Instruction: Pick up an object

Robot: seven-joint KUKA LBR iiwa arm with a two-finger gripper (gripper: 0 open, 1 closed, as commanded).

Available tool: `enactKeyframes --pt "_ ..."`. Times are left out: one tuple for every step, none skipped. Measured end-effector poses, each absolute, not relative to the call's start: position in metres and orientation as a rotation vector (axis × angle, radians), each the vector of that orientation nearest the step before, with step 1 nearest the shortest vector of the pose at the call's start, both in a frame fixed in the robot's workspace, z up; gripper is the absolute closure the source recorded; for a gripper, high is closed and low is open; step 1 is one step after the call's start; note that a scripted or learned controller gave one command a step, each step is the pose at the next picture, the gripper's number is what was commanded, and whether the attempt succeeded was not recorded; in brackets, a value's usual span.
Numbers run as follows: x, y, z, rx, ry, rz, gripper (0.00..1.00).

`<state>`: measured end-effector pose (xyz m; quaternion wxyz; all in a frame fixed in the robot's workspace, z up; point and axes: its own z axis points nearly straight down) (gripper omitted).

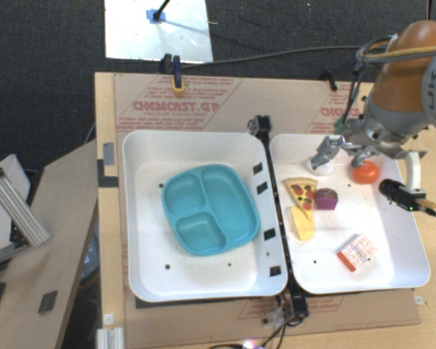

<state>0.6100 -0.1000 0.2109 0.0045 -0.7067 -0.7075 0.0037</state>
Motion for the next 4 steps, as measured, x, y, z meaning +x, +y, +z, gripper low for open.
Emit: enactKeyframes --pt "0.613 -0.100 0.218 -2.219 -2.226 -0.002 0.00" --pt "0.609 -0.094 0.174 -2.218 -2.223 0.002 0.00" --pt "0.598 -0.095 0.122 -2.219 -2.221 0.002 0.00" --pt "0.598 -0.094 0.083 -2.219 -2.221 0.002 0.00"
